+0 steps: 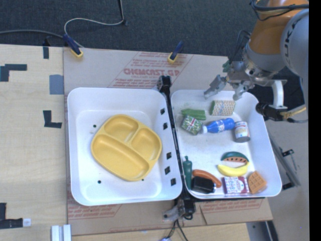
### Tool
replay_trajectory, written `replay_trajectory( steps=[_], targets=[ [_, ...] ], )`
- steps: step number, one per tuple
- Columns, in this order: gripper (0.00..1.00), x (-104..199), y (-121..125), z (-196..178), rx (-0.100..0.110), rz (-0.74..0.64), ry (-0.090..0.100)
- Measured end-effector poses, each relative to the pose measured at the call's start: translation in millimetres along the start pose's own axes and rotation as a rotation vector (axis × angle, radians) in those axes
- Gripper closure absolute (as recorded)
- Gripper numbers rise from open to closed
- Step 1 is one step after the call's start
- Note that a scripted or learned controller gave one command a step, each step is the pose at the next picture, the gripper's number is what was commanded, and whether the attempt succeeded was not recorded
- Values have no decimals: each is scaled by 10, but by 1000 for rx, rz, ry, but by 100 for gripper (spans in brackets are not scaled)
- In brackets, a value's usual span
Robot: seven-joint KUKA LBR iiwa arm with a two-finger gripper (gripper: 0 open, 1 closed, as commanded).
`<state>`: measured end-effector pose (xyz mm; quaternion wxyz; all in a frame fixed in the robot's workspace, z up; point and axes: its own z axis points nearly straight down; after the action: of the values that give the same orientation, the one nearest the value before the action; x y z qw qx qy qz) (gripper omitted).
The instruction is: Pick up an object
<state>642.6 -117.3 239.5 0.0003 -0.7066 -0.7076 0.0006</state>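
Tool (pixel 225 90) spread open above right bin's (pixel 266 149) far rim; nothing held.

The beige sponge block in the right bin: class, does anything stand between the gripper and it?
Nothing visible does. The gripper hangs open just above the beige sponge block, and the green packet and blue bottle lie beside it, not over it.
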Motion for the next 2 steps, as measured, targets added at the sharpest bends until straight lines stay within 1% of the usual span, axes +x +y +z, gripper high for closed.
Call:
replay_trajectory(
  steps=[2],
  targets=[
    [0, 0, 0, 0, 0, 0, 0]
  ],
)
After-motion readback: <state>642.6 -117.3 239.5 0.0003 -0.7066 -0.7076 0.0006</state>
